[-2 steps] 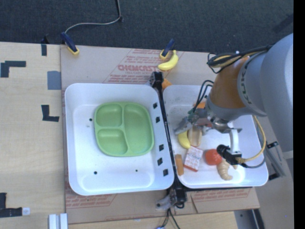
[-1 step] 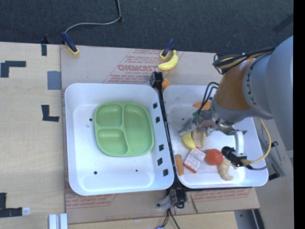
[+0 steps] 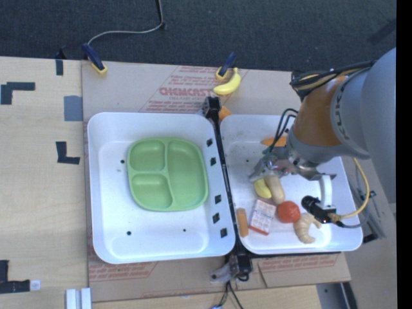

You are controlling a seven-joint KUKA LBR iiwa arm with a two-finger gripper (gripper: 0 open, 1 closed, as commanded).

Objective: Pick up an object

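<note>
My gripper (image 3: 270, 170) hangs low in the right bin (image 3: 341, 237), right over a small yellow piece (image 3: 261, 189) and a tan oblong piece (image 3: 277, 188) that lie side by side. I cannot tell whether it touches either one. Just below them lie a red ball-like fruit (image 3: 288, 211), a white and red box (image 3: 261, 217), an orange stick (image 3: 242, 222) and a tan knobbly piece (image 3: 305, 229). An orange item (image 3: 273, 141) peeks out behind the wrist.
The left bin (image 3: 103, 237) holds a green divided plate (image 3: 167, 174). A black divider (image 3: 219, 172) runs between the bins. A yellow clamp (image 3: 226, 84) and a blue-yellow clamp (image 3: 94, 58) sit on the cardboard at the back. The arm's bulk covers the right bin's far right side.
</note>
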